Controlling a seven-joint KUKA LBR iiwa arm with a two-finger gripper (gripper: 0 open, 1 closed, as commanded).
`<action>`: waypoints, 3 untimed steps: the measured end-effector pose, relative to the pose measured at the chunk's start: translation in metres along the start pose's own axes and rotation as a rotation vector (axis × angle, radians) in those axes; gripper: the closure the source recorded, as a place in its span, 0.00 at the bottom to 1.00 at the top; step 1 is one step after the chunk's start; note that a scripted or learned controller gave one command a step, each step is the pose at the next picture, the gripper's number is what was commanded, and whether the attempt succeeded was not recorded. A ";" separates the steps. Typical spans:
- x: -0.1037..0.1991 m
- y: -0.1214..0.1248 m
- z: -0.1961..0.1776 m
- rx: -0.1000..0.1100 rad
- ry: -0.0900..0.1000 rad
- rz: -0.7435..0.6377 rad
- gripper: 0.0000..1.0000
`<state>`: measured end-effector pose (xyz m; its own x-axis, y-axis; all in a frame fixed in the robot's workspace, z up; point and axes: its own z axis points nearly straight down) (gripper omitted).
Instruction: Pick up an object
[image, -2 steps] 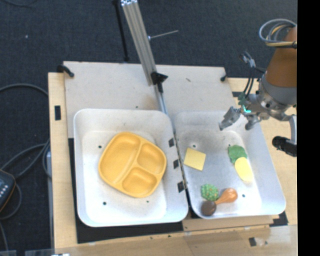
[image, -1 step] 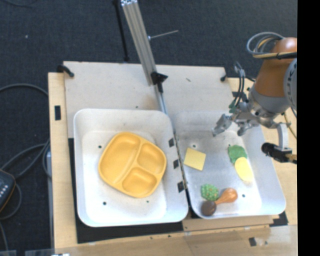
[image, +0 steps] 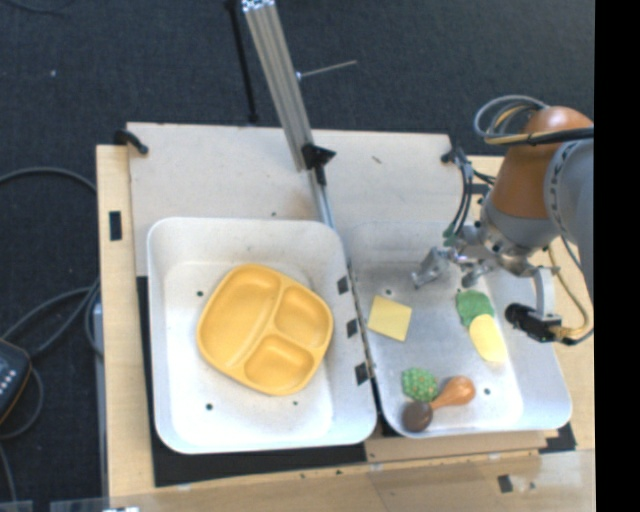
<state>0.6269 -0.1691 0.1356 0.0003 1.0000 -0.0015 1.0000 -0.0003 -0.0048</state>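
- Camera view is showing toys sitting in the right bin (image: 540, 400): a brown drumstick (image: 440, 398) at six o'clock, a yellow-green corn (image: 483, 325) toward three.
- Gripper (image: 452, 262) is hovering at twelve o'clock, pinching nothing; whether it is spread, I cannot tell.
- It should be dropping straight over the corn, which is lying close by.

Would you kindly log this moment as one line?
hand: over right bin, nothing visibly held | yellow tray: left bin | yellow block: untouched
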 end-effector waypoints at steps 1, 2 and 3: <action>-0.001 0.000 0.037 -0.002 0.000 0.000 0.00; -0.002 0.001 0.022 -0.010 -0.001 0.002 1.00; -0.003 -0.006 -0.025 -0.010 0.000 0.002 1.00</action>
<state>0.6215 -0.1720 0.1607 0.0026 1.0000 -0.0014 1.0000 -0.0026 0.0053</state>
